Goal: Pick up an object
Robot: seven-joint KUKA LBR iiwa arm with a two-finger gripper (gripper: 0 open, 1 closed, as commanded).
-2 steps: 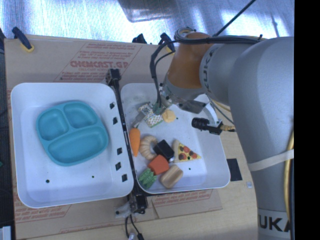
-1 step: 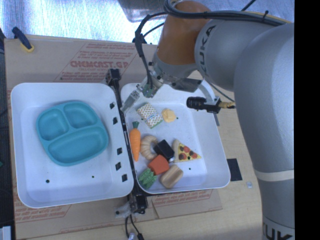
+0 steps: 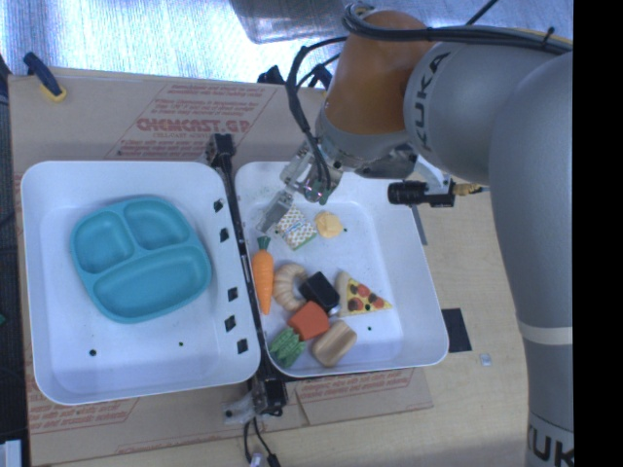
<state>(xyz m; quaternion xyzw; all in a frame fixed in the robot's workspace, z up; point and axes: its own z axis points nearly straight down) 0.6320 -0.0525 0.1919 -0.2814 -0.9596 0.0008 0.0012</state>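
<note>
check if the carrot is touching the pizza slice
Apart. The camera view shows the carrot at the bin's left edge, with the black block between it and the pizza slice.

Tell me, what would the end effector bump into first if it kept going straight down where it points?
Probably the bin floor beside the checkered block. The end effector hangs just above and behind that block, but depth is hard to judge from this slanted view.

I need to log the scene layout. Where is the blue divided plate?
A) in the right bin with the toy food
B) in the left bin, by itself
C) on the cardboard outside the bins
B: the blue divided plate lies by itself in the left bin; the toy food is in the right bin.
</note>
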